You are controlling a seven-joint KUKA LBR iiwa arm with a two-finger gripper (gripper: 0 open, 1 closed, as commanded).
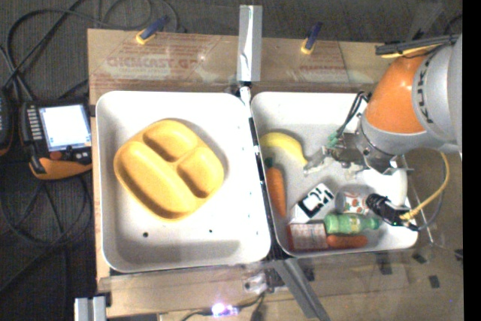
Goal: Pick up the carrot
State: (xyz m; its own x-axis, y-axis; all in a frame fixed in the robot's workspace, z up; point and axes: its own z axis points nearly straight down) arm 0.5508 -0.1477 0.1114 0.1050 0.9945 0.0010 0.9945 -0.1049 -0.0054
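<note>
We see the claw (pixel 328 154) hovering mid right bin (pixel 301 107), and we can't tell its state. Nearest us, the green bottle (pixel 352 223) hugs the front edge; the carrot (pixel 276 190) lies along the left wall, banana (pixel 282 146) beyond.

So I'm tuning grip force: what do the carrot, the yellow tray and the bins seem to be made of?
The carrot looks like moulded plastic: even orange, smooth, faint sheen; likely toy food, though real can't be ruled out. The yellow tray seems matte plastic, with rounded moulded compartments. The bins look like hard white plastic, smooth with a soft glare.
</note>
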